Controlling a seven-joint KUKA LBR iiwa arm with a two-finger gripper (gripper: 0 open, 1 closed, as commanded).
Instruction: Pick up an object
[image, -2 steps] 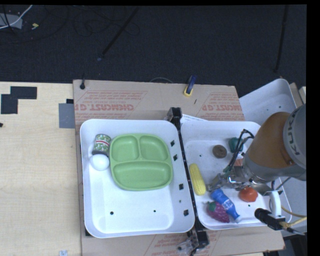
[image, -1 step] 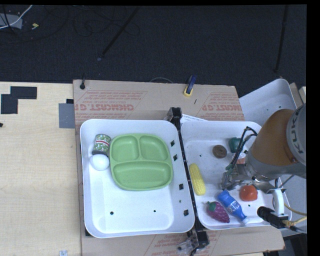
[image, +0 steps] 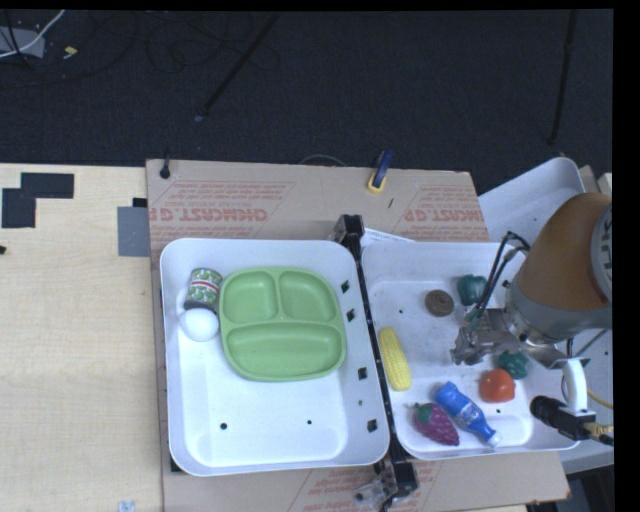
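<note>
Camera view: at right of frame the arm (image: 565, 270) covers part of the right bin (image: 420, 275). The gripper (image: 472, 343) hangs low there; whether it is open or closed I cannot tell. A teal thing (image: 513, 363) beside it is half hidden. Lower middle-right, the corn (image: 394, 359) lies long axis up-down. The bottle (image: 465, 411) slants toward lower right, beside the grapes (image: 436, 422) and tomato (image: 496, 385).

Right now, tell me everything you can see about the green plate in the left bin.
The green plate is a light green divided tray, plastic by its look, with rounded corners, two smaller compartments at the far side and one long one nearer. It lies flat, right side up, in the left bin's far half. A small can and white ball sit by its left edge.
</note>
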